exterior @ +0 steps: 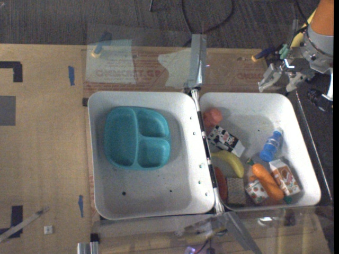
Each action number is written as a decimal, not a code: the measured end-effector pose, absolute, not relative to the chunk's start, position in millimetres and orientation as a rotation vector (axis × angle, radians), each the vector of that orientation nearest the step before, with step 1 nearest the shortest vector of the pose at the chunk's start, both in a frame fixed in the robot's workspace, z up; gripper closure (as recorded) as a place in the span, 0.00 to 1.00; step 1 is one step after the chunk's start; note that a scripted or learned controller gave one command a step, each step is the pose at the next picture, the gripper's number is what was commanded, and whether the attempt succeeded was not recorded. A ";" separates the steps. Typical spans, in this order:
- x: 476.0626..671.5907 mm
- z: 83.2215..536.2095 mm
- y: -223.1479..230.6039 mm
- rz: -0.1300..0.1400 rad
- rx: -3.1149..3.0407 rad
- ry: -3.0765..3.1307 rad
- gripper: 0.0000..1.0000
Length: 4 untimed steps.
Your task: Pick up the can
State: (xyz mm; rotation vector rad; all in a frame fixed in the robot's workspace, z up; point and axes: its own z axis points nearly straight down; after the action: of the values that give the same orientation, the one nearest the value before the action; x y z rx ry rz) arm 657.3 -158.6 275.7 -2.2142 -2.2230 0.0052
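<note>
The claw [277,80] hangs over the surface [47,142] just beyond the far right corner of the right bin [254,106], outside its rim; how far open it is cannot be told. What looks like the can [221,183], dark red and partly hidden, lies against the right bin's left wall near the front, just beside a banana [229,163]. A blue bottle [270,146], a carrot [267,181] and a juice carton [285,178] lie nearer the right wall. The left bin [148,194] holds a teal divided plate [136,137].
</note>
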 end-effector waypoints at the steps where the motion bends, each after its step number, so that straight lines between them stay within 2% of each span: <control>1: 644.5 326.4 -189.6 0.002 -2.368 -2.069 0.00; 2: 668.5 336.4 -145.0 0.002 -2.351 -2.087 0.00; 3: 642.4 352.5 -143.7 0.006 -2.301 -2.135 0.00; 4: 667.2 265.1 -97.2 0.006 -2.274 -2.162 0.00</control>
State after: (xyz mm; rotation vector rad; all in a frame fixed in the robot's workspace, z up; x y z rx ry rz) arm 667.2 -97.2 265.1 -2.2742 -2.1622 0.0063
